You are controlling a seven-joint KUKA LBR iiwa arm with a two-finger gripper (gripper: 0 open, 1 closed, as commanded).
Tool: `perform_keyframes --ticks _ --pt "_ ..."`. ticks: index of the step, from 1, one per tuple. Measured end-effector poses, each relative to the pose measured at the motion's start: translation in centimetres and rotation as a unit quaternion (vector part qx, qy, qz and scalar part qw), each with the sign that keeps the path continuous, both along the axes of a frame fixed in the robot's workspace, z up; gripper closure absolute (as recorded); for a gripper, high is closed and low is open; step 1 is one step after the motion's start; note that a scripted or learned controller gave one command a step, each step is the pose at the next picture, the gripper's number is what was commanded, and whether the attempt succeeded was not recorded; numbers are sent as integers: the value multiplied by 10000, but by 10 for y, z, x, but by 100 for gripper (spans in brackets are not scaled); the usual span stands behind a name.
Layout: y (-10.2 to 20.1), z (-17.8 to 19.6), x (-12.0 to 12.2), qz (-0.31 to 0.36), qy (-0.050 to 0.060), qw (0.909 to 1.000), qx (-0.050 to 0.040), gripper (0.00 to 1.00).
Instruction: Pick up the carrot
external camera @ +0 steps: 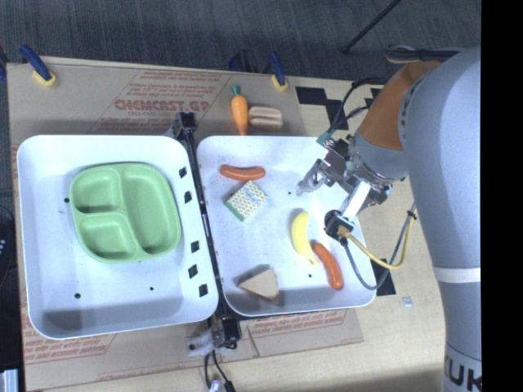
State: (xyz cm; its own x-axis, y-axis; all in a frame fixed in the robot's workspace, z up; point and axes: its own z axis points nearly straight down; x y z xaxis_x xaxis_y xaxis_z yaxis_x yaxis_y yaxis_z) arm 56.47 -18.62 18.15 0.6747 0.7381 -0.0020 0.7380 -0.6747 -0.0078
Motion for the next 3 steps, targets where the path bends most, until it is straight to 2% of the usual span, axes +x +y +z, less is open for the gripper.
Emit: perform_keyframes --ticks 1,2,3 --pt "-6 -35 -57 412 -7 9991 -5 0" --pt "-1 174 -24 637 -33 9980 -15 0" --pt "17 72 -42 -779 -2 9970 -6 0"
